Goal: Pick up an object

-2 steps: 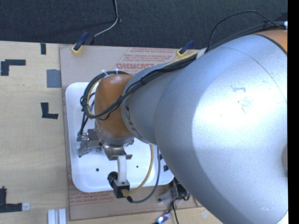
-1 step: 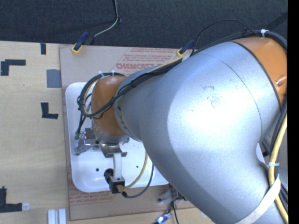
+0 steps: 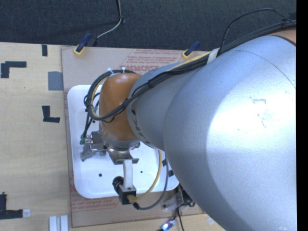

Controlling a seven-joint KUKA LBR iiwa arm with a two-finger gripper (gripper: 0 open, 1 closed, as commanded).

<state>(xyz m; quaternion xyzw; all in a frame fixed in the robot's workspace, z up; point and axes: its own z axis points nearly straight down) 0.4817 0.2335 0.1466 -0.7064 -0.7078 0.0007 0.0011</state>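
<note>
The grey arm [image 3: 226,129] takes up the right and centre of the view, its broad link reaching from the right edge across to the left. Under it lies the pale wooden table [image 3: 29,143], marked with bits of black tape [image 3: 48,114], and on the table a brown cardboard sheet [image 3: 144,59] spreads beneath the white bin [image 3: 79,179]. The bin's left wall and near left corner are bare; the arm covers the rest of it. The orange band [image 3: 115,107] sits over the middle of the bin, wrapped by dark cables. Just below the band and to its left, the hand [image 3: 90,148] hangs low over the bin's floor, near the left wall; whether it is open or closed cannot be told from this angle. No graspable object can be made out on the exposed floor, and whatever lies under the arm is hidden. Two blue and yellow clamps [image 3: 82,43] pinch the sheet's far edge. Two small dark dots [image 3: 100,174] mark the bin's floor.
</note>
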